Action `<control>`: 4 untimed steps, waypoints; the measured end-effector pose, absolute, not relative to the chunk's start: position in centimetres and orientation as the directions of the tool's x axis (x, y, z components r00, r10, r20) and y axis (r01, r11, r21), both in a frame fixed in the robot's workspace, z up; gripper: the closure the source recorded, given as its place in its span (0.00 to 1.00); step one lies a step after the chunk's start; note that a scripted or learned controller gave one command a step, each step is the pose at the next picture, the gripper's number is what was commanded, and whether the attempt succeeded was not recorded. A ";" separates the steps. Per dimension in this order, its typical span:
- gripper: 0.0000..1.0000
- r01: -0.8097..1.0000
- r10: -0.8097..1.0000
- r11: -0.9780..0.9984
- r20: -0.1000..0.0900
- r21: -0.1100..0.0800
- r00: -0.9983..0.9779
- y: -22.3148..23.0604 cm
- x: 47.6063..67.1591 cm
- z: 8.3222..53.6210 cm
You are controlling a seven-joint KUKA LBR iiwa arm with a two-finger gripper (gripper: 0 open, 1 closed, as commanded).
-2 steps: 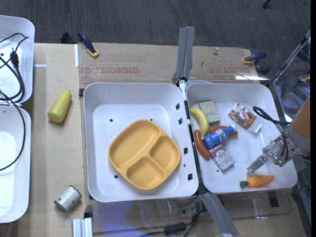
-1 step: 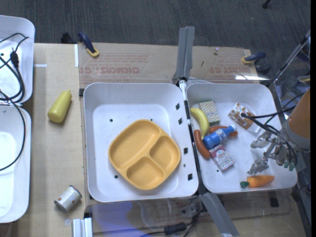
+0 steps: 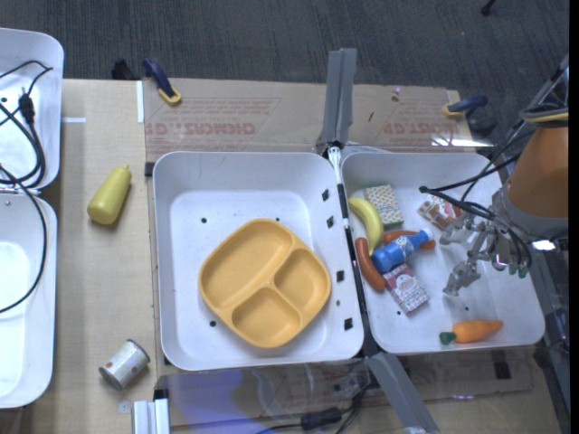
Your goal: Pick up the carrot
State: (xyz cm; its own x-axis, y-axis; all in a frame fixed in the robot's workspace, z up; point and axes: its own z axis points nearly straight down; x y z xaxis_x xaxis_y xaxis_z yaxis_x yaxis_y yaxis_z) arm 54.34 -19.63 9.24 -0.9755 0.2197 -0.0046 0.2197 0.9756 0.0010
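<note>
Carrot lies flat in the right bin, near its front edge, green end pointing left, touching nothing else. Gripper hangs over the same bin, above and a bit left of the carrot, apart from it; nothing between the fingers. Whether they are spread or closed is too blurred to tell. Orange band of the arm sits at the right edge, cables looping off it.

Left half of the right bin holds a cluster: banana, red sausage along the wall, blue bottle, small patterned box, a red-white packet. Another small packet sits further back.

Left bin carries a yellow divided plate. On the worktop left of the bins: a yellow squeeze bottle and a tin can on its side.
</note>
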 end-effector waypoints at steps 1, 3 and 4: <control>0.00 0.356 0.356 0.935 -0.006 0.002 -0.935 -21.1 56.0 13.7; 0.00 0.357 0.357 0.934 -0.009 0.003 -0.934 -21.1 56.1 14.6; 0.00 0.368 0.368 0.930 -0.005 0.002 -0.930 -22.0 48.8 9.9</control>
